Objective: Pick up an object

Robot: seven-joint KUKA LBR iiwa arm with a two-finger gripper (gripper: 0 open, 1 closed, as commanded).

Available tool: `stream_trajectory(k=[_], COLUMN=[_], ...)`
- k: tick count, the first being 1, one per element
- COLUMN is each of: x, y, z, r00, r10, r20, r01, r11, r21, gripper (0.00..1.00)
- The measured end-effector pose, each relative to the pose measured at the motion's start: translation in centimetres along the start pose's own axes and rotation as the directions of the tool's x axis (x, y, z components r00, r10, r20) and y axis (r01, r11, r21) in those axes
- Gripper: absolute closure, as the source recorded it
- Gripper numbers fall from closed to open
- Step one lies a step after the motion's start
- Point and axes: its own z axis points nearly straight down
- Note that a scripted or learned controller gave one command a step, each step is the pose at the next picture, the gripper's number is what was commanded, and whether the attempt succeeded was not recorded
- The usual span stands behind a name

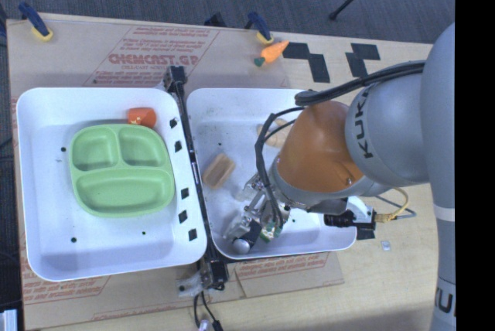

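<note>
My gripper [253,225] hangs low over the front part of the right bin [232,109], reaching down from the grey arm with its orange band [313,148]. Something small and green with a silvery bit [263,233] lies right at the fingertips; I cannot tell whether it sits between them. A tan wooden block [218,169] lies in the same bin, up and to the left of the gripper. A green divided plate [121,169] rests in the left bin, with a small red-orange object [141,117] behind it.
A black divider with clips [188,167] runs between the two bins. A toy carrot [271,52] and blue clamps [258,25] sit on the cardboard behind the bins. The arm's bulk covers the right half of the right bin.
</note>
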Motion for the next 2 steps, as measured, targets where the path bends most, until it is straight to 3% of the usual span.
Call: stream_trajectory(k=[1, 2], x=[-0.05, -0.05], y=[0.06, 0.07], z=[-1.0, -1.0], r00=[1.0, 1.0], r10=[-0.003, -0.003], r20=[0.0, 0.0], r01=[0.003, 0.003], r11=[1.0, 1.0], r21=[0.0, 0.0], gripper=[1.0, 0.0])
